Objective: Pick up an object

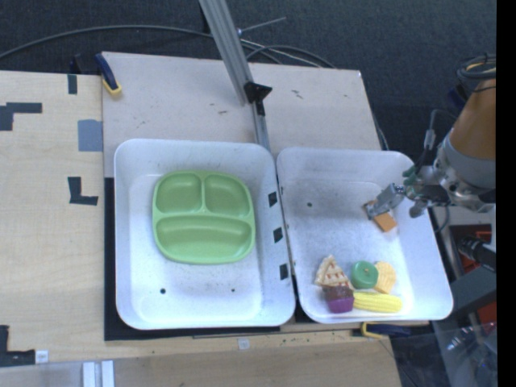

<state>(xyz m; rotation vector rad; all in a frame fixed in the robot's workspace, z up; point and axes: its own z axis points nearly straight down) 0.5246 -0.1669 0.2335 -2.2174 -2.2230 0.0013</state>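
Your claw (385, 205) sits over the right bin (339, 172), toward its 2 o'clock corner, reaching in from the right on the grey arm (463, 172) with its orange band. You can see its grey metal fingers (377, 210) angled down toward a small orange block (387, 223), a flat squarish piece lying on the bin floor just beneath the fingertips. From this slanted look down you cannot tell whether the claw is parted or closed, nor whether it touches the block or merely sits just above it.

Look toward the right bin's 5 o'clock corner and you find a tight cluster of toy food, pieces touching one another: a tan wedge with a speckled, crumbly look (330, 272), a purple chunk (339, 300) just below it, a round green piece (365, 274) with a glossy plastic face, an orange ridged piece (387, 276) at its 3 o'clock side, and a long yellow corn cob (376, 302) with a bumpy surface lying along the bottom. This cluster is well apart from the claw.

The left bin (133, 216) is the same shallow white plastic with rounded corners, its floor scuffed with grey marks. In it lies a pale green divided plate (203, 218), smooth, rounded-square, with two small compartments at 12 o'clock and one wide compartment at 6 o'clock.

Both bins rest side by side on the pale wooden desk (177, 95).
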